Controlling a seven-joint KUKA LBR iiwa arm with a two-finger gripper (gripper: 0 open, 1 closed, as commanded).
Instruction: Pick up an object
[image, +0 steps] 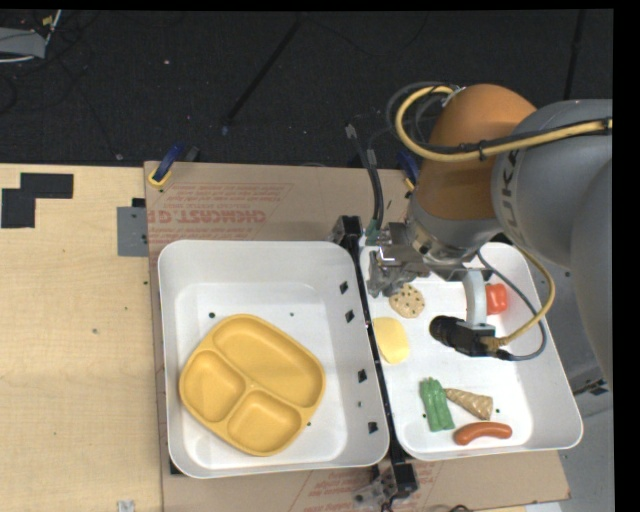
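My gripper (384, 272) hangs over the back left corner of the right bin (560, 420), close to the divider between the bins. Just to its right and slightly nearer lies a tan, dotted cookie (407, 299). A pale yellow rounded piece (392, 341) sits below that, by the bin's left wall. A green stick-shaped item (435, 404), a beige cone (470, 402) and a red-orange sausage (482, 433) lie toward the front. A red-orange item (496, 298) rests behind the wrist on the right.
The left bin (180, 270) holds a yellow three-compartment plate (252, 382). The grey arm with its orange band (470, 130) covers the back of the right bin. Brown cardboard (250, 200) lies behind the bins.
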